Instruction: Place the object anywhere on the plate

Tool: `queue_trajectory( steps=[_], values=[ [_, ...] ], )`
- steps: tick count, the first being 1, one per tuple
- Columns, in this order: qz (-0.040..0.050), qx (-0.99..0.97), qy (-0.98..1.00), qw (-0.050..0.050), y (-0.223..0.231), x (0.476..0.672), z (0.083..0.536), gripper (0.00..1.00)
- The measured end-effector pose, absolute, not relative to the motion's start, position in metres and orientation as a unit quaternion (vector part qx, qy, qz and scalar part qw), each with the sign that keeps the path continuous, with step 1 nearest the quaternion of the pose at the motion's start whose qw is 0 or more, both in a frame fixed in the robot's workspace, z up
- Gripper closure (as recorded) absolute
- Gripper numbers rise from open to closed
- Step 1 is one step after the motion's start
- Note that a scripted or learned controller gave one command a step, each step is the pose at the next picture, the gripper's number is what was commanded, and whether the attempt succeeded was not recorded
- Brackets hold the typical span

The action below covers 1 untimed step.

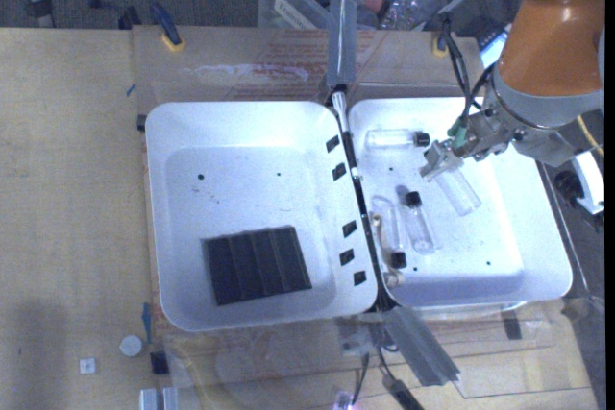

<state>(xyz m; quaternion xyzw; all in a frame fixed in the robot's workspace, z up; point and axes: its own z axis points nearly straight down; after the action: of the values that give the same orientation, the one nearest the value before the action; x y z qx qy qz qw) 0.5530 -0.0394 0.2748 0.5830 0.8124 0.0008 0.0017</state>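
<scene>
Hovering over the right bin (538,206) — hand (440,160) sits above the bin's upper middle, can't tell if it's open or closed. Clear vials in that bin: one (394,138) near the back wall, one (416,221) mid-floor with a black cap, another (461,195) just beside the hand. Dark ridged plate (257,264) lies flat in the left bin (192,139), well apart from the vials.

bins (240,125): glossy white plastic | plate (257,265): matt black, ribbed | vials (419,224): clear plastic | bench (67,187): wood
</scene>
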Motion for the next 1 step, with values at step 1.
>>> queue_trajectory(
  steps=[1],
  values=[
    [-0.0004, 0.484, 0.875, -0.001, 0.0674, 0.57, 0.233, 1.0]
  ],
)
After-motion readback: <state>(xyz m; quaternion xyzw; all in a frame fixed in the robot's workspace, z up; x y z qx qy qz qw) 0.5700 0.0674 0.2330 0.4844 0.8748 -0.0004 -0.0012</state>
